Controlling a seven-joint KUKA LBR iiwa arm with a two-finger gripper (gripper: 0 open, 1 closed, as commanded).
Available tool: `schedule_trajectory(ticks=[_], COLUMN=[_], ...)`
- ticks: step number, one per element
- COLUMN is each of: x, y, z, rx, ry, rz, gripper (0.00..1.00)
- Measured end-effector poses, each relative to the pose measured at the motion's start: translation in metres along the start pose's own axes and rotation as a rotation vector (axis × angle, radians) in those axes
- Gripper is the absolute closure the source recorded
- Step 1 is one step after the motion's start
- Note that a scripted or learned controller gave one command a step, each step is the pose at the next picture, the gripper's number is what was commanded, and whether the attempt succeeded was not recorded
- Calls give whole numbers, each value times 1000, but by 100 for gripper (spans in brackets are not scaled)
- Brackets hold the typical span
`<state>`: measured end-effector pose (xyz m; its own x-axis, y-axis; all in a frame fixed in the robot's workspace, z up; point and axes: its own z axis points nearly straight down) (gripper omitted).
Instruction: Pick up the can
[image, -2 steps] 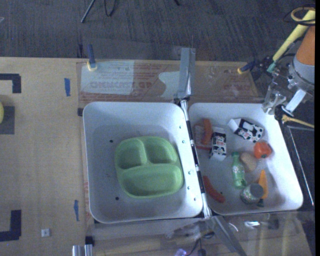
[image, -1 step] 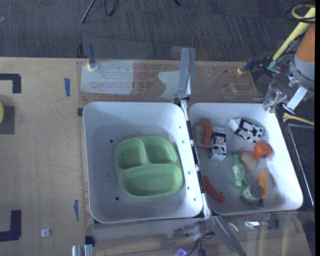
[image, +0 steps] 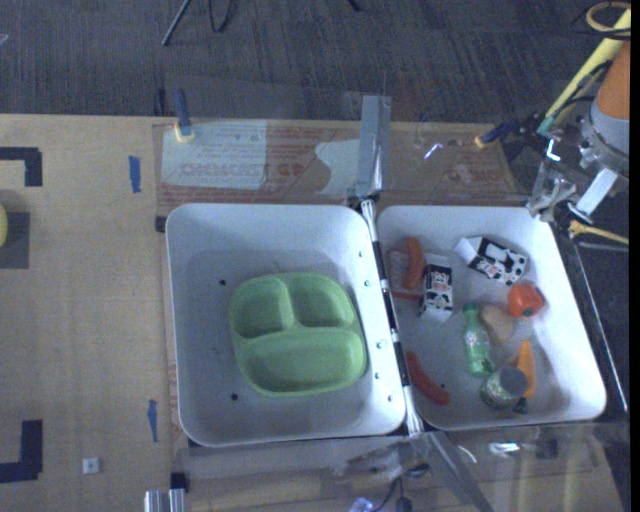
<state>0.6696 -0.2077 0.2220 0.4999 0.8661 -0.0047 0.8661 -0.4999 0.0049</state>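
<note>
can (image: 503, 387) near front of right bin (image: 585, 395) | tool (image: 556, 192) above bin's far corner | grip state unclear

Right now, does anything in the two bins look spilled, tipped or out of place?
Nothing looks spilled or broken. The right bin holds a loose jumble; the can sits near its front, crowded by a green bottle.

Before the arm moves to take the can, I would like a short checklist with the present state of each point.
1. Can is in the right bin, near its front edge: ok.
2. Can free from above: ok.
3. Space beside the can: not ok; the green bottle and an orange piece lie close.
4. Claw above the can: not ok; it is at the bin's far right corner.
5. Claw open: cannot tell.
</note>
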Motion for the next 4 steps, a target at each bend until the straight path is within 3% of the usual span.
schedule_trajectory(ticks=[4], x=[5], y=[3], z=[-39], rx=[-8], ry=[-6], rz=[-13], gripper=[100])
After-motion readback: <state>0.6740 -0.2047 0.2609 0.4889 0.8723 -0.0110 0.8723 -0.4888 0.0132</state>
